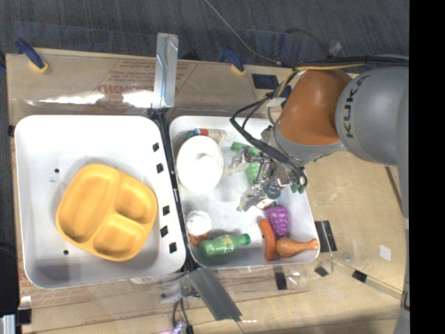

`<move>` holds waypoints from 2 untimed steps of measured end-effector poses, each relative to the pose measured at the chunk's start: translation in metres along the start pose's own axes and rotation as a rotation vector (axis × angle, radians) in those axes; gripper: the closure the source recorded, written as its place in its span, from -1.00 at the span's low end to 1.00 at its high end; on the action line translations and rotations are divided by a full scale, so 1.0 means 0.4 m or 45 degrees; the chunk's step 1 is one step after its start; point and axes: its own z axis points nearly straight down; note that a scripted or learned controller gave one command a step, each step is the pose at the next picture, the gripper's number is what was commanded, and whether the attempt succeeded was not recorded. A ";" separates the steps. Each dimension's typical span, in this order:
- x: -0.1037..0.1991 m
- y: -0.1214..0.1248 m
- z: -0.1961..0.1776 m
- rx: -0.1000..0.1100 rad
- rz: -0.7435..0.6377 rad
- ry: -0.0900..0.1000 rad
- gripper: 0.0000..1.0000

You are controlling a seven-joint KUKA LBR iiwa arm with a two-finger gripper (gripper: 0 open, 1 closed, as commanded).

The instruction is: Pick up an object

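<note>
On the worktop (354, 207), over the right bin (226, 214), the pincer (259, 195) is hovering, its grip impossible to tell, grapes (278, 220) lying just near-right of it

This looks like a robotics lab rather than a kitchen. A grey KUKA arm (361, 117) with an orange band (313, 110) leans over a desk lined with cardboard (104, 75) and pinned by blue clamps (31, 56). Two white bins (28, 186) hold test props: a yellow divided plate (106, 211) and toy grapes (278, 220). A thin cable (222, 19) trails across dark carpet (83, 5).
</note>
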 end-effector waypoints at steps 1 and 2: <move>0.113 -0.105 0.089 0.008 -0.098 -0.016 -1.00; 0.213 -0.088 0.089 0.006 0.121 -0.018 -1.00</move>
